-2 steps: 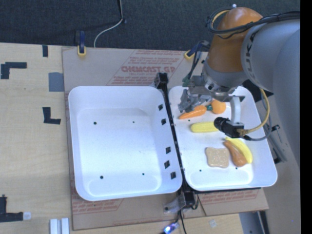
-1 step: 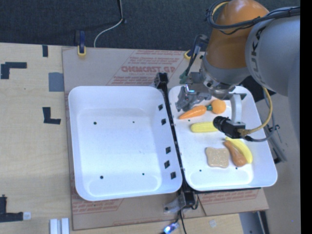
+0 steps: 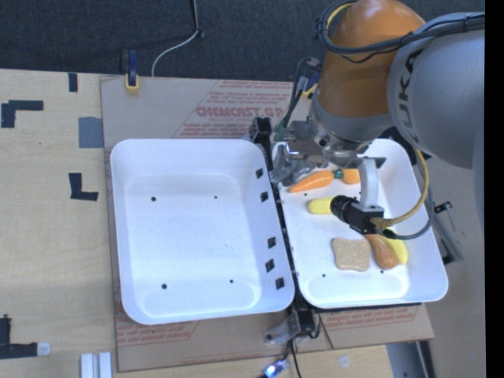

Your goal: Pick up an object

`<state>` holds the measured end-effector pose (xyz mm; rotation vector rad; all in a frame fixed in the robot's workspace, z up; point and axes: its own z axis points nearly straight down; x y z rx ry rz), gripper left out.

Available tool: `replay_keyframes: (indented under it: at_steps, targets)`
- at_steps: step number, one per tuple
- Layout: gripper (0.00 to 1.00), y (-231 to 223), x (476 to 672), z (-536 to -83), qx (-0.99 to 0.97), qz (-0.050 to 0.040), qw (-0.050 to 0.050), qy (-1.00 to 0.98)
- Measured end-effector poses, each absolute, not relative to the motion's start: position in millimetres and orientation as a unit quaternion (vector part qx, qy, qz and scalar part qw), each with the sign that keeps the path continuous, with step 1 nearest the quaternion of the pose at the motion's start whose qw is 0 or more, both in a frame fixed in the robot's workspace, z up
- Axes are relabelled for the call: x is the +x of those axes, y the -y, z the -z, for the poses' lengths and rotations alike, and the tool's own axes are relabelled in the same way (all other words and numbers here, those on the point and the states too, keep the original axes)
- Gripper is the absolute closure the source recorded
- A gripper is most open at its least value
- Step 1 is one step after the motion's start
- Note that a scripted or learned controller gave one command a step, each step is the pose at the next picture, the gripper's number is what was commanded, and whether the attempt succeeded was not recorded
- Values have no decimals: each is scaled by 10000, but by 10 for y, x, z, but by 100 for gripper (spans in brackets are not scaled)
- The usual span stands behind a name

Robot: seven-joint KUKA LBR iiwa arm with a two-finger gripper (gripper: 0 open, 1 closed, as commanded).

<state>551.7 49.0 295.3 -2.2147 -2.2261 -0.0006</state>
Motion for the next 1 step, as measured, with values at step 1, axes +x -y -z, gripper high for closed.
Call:
replay_keyframes:
  at_steps: [1]
  targets:
    - [100, -233, 5746, -3189, -7067, 2, -5, 7075]
